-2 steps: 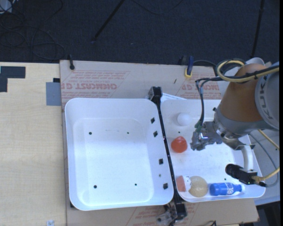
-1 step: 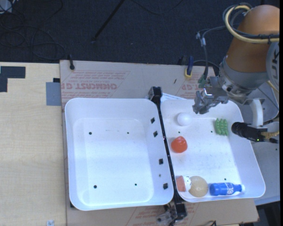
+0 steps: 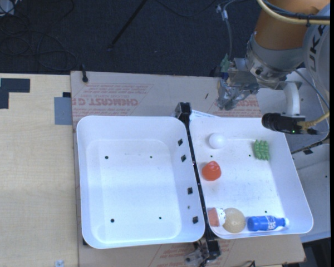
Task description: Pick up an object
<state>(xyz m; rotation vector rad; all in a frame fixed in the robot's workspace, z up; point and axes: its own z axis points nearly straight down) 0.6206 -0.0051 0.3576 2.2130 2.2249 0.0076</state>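
**Approach stage: gripper above the far rim of the right bin, nothing picked yet**

Gripper point(image 3: 231, 97) hanging at the end of the arm point(image 3: 286, 32), just past the far edge of the right bin point(image 3: 300, 196), over the cardboard sheet point(image 3: 133, 96). Nothing seen between the fingers; whether spread or closed cannot be told at this angle. All candidates lying loose in the right bin: white ball point(image 3: 216, 141) nearest the gripper, close to the far wall; green bumpy piece point(image 3: 261, 149) toward the right wall; red ball point(image 3: 211, 171) near the divider point(image 3: 192, 171); along the near wall a beige ball point(image 3: 234, 220) touching a small orange-and-white item point(image 3: 214, 216), and beside them a blue bottle point(image 3: 265, 223) lying flat. Left bin point(image 3: 89, 182) alongside. Judged step: choice of target and descent, grasp not yet begun. Next move likely to call for travel inward over the bin, alignment above a single object, preferably one well apart from its neighbours, then a straight descent. Round objects apt to roll off a poorly centred grip.
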